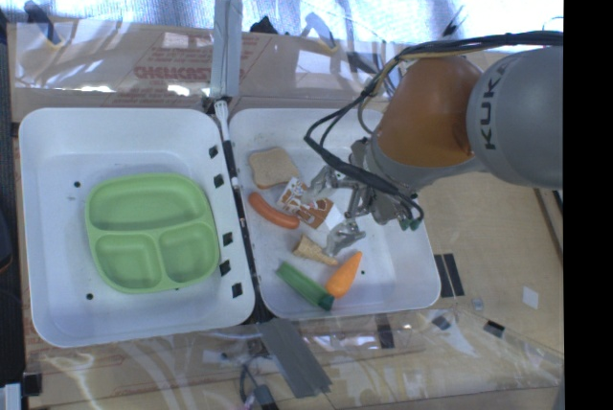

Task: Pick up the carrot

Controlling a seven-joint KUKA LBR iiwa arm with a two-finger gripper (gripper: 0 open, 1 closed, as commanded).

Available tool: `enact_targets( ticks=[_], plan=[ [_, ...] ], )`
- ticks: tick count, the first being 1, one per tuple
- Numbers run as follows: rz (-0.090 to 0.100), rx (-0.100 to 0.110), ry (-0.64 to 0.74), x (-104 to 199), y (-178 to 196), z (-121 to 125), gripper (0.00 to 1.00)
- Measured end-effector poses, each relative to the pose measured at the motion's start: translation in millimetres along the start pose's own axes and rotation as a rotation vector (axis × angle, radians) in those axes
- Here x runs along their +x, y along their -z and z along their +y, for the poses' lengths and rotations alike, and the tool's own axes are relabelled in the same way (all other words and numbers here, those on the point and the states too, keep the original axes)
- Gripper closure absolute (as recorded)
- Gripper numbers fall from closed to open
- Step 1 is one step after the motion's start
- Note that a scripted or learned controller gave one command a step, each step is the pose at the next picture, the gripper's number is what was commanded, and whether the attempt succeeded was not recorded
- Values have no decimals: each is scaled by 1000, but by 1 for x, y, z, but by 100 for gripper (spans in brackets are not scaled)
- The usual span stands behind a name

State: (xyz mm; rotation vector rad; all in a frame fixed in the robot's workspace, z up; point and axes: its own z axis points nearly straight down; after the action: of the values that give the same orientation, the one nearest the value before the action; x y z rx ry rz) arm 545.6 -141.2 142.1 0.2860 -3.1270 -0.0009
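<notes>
One short drop separates my gripper (347,228), fingers parted and holding nothing, from the carrot (344,274) lying just below it beside the green stick (304,285); I'm approaching, then must descend and close.

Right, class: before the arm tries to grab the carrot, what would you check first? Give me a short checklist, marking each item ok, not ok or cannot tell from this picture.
1. Carrot in plain sight in the right bin: ok.
2. Gripper near the carrot: ok, it hangs just above the carrot's upper end.
3. Carrot between the fingers: not ok, it lies on the bin floor, not held.
4. Room around the carrot: not ok, the green stick and the cone-shaped piece lie close on its left.
5. Fingers open wide enough: cannot tell.
6. Other items out of the way: ok, the sausage and the bread slice lie further off.
</notes>
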Motion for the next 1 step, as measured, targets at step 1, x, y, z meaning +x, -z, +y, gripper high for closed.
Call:
enact_targets(
  ticks=[1],
  plan=[
    [-23, 8, 124, 51, -45, -4, 0]
  ],
)
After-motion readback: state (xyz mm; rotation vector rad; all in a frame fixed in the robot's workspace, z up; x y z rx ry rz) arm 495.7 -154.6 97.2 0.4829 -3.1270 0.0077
